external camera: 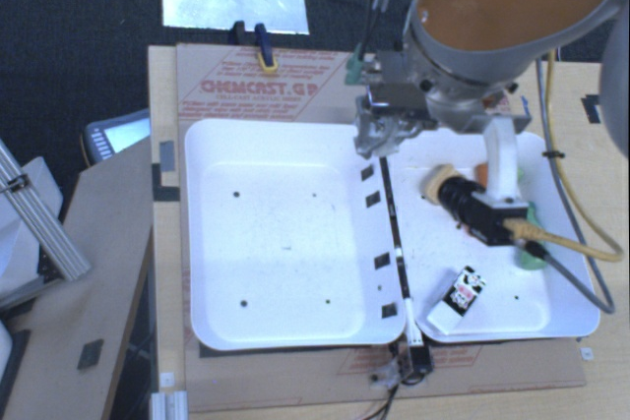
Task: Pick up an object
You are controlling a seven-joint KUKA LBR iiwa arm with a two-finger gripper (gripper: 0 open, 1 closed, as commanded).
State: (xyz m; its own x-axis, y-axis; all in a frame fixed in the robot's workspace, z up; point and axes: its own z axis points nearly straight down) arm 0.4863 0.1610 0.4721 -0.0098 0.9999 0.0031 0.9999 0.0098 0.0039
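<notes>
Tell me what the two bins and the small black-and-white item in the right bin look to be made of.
Bins: likely thin moulded plastic, smooth matte white, going by the rounded corners and raised rims. Small black-and-white item: possibly a printed cardboard or plastic package, given its flat, boxy faces and printed pattern; too small to tell which.

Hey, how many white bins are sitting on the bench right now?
2. The left bin lies under the view's middle-left; the right bin adjoins it on the right, partly covered by the arm. It holds a small black-and-white carton near its front; more may be hidden under the arm.
</notes>
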